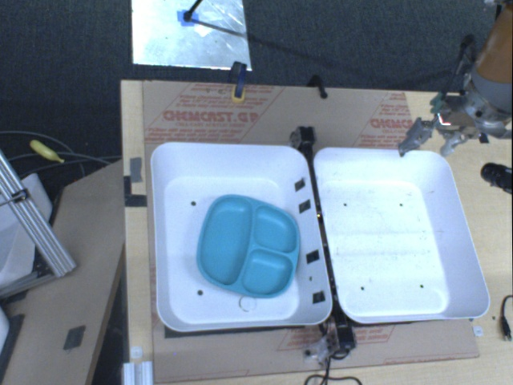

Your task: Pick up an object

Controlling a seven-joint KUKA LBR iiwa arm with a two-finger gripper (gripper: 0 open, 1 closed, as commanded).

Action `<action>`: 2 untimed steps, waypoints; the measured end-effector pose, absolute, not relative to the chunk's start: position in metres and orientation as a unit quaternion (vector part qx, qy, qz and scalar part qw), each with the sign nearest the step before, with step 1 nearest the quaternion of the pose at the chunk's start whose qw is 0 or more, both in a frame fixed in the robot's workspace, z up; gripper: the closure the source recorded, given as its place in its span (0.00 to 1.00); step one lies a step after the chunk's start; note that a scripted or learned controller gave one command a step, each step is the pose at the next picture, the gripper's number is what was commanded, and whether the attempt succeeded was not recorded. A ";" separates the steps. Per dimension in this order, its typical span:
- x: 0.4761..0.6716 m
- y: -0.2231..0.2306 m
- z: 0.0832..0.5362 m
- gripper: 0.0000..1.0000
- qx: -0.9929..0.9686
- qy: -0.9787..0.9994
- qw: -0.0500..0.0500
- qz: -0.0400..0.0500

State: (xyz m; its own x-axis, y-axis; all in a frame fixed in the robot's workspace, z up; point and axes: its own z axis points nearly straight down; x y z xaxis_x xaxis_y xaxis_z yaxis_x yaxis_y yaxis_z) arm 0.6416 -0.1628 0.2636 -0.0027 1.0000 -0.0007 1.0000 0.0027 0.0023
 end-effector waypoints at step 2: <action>0.567 -0.208 0.080 0.00 0.708 0.706 -0.001 -0.001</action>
State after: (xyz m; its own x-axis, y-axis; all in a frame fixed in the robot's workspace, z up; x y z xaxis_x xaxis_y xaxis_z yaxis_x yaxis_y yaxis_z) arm 0.5668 -0.2080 0.0797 0.0029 1.0000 0.0003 1.0000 -0.0029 -0.0036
